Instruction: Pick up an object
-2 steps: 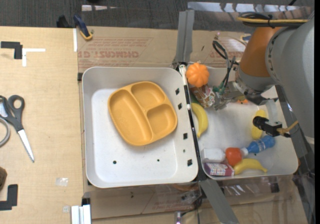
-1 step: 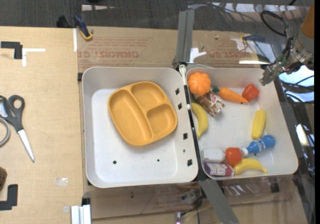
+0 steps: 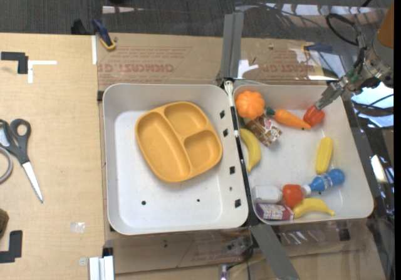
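Observation:
My gripper reaches in from the upper right, over the back right corner of the right bin. Its tip is right at the upper edge of a small red toy pepper; whether it touches the pepper is unclear. Beside the pepper lie a carrot and an orange pumpkin. Further forward are a yellow corn cob, a banana and a brown packet. Near the front lie a blue bottle, a red tomato and a second banana.
The left bin holds a yellow divided plate. A white and pink packet lies at the right bin's front edge. Scissors rest on the wooden bench at far left. Cables hang near the arm at the upper right.

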